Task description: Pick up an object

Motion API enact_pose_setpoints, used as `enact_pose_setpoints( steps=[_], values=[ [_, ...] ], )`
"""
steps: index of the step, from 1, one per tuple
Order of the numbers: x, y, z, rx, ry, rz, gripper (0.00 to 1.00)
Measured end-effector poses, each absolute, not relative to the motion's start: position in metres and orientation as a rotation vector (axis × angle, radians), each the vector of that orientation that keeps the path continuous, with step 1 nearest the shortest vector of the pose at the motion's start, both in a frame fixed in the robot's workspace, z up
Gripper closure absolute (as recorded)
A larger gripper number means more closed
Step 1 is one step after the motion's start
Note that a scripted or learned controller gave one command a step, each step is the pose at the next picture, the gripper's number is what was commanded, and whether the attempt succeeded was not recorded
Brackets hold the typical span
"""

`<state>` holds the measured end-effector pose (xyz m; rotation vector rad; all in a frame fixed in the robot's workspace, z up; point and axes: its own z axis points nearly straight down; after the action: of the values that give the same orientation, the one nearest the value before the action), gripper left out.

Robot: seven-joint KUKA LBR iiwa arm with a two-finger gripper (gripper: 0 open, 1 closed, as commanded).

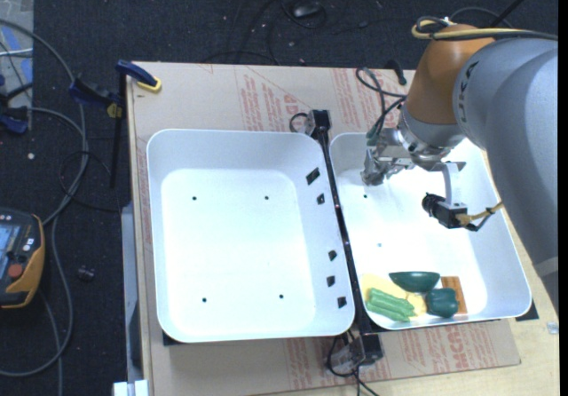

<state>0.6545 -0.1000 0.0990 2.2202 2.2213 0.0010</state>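
Nothing picked yet, so the whole job's still ahead of me. Closest to the camera, in the near end of the right shallow white bin, sit a ridged light-green plastic piece, a dark-green bowl-shaped piece and a teal chunk. My gripper hangs at the far end, well apart from them; can't tell how wide it's open, and it's holding nothing I can see.

White for both bins, on a tan bench lettered in red. Grey for the arm, orange for its band. Light green, dark green, yellow and orange among the objects, black for the floor.
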Motion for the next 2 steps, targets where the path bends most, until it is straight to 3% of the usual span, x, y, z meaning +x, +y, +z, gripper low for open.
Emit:
enact_pose_setpoints(
  steps=[2],
  values=[
    [0.667,-0.103,0.219,2.217,2.219,0.006,1.00]
  ],
)
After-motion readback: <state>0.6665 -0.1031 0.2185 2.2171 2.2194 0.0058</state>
